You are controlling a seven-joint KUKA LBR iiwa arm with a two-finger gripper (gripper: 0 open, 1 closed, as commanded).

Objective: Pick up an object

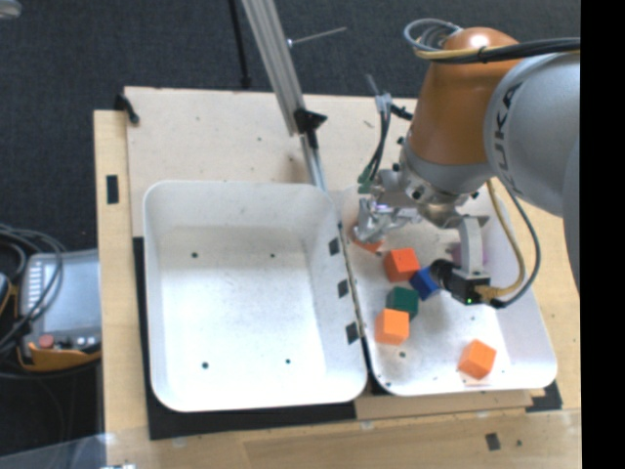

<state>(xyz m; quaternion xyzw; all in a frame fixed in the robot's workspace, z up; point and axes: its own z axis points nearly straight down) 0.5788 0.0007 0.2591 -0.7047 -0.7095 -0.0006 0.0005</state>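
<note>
Two white bins on the bench: left bin and right bin, side by side. My arm comes in from the right, orange band above the wrist, reaching down over the right bin.

My gripper sits low at the right bin's upper-left corner, close to the wall between the bins. Can't tell its state: grasping or released, the view is too blurred there. A small orange-red bit shows just under the tip; can't tell whether it is held or just lying there.

Blocks in the right bin:
- orange block just right of the gripper
- blue block touching it lower right
- green block below, beside the blue one
- second orange block against the green one
- third orange block apart, near the front right

Black cable loops off the wrist above the right bin.
</note>
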